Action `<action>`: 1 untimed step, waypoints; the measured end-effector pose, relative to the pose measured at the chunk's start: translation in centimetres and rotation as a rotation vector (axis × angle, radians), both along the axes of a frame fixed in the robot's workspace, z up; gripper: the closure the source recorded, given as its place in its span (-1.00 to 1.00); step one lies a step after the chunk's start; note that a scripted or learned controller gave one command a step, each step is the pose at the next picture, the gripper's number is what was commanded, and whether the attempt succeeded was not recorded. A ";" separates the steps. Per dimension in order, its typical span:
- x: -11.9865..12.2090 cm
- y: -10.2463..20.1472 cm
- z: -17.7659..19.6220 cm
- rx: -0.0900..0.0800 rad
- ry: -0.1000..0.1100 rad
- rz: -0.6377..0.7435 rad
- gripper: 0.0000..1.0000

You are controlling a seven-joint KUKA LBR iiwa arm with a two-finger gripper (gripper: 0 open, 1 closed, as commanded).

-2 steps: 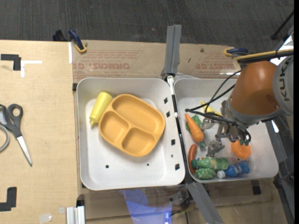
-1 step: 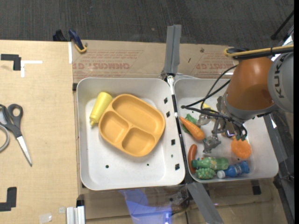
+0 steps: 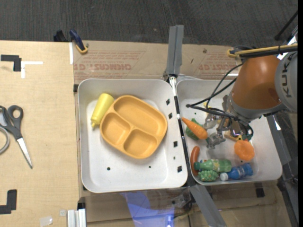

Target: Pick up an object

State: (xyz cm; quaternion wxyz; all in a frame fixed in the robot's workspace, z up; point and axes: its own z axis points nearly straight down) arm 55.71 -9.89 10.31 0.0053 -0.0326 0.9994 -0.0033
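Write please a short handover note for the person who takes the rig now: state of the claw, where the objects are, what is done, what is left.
Claw: low in the right bin, among the toys; whether it is open or shut cannot be told, and no object is seen in it.
Right bin: carrot, orange ball, red sausage, green bottle, blue bottle.
Left bin: orange divided plate, yellow bottle touching it.
Done: the arm is over the toys.
Left: grasp and lift one object.

Robot lab: arm (image 3: 258, 86), white bins (image 3: 87, 141).
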 end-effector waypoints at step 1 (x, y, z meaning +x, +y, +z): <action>8.2 0.1 -0.9 0.007 0.003 -0.165 1.00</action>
